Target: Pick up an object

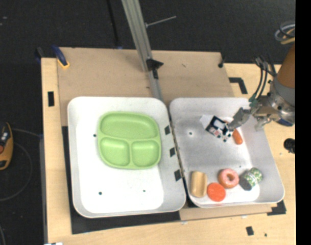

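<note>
Along right bin [262,152] front wall: tan cylinder [197,184], red ball [216,192], pink donut [228,177], green-white lump [252,178] | mid-bin: black-white card [215,125] beside orange piece [238,137] | gripper [239,119] low over these, arm [278,98] slanting in from right, finger state hidden | left bin [78,157]: green tray [128,140] | tan bench [109,70], dark floor.

No readable text or labels.

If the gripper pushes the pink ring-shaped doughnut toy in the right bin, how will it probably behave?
The pink ring-shaped doughnut toy lies flat, so it will probably slide, not roll. It sits close to the round orange-red toy and the green-and-white patterned object, so a push would likely shove them too. It looks small, so probably light.
</note>
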Controlling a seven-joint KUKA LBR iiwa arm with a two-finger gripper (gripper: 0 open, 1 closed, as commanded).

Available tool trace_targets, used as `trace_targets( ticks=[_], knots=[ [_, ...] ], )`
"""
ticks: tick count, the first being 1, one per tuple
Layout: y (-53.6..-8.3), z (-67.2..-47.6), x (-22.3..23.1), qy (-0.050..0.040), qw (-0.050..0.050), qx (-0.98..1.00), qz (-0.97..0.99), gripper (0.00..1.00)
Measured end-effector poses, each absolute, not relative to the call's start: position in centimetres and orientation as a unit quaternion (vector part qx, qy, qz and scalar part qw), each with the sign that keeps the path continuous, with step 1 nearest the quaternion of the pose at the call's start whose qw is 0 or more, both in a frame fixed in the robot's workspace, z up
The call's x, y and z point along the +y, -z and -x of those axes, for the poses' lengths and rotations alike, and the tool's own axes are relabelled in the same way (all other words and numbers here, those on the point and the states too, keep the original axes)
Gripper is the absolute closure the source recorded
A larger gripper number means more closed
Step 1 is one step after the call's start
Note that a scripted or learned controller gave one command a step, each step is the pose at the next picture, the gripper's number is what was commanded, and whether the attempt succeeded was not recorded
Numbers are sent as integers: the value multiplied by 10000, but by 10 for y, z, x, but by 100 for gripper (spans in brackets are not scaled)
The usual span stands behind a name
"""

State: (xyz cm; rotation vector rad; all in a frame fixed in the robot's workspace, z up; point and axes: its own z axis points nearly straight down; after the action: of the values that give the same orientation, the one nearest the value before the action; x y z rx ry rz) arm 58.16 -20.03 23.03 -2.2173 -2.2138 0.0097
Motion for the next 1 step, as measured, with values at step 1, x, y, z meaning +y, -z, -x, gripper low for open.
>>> trace_targets(
  ticks=[1],
  knots=[
    [-237,-584,-200,0,-8,-7076,7066,0]
  ],
)
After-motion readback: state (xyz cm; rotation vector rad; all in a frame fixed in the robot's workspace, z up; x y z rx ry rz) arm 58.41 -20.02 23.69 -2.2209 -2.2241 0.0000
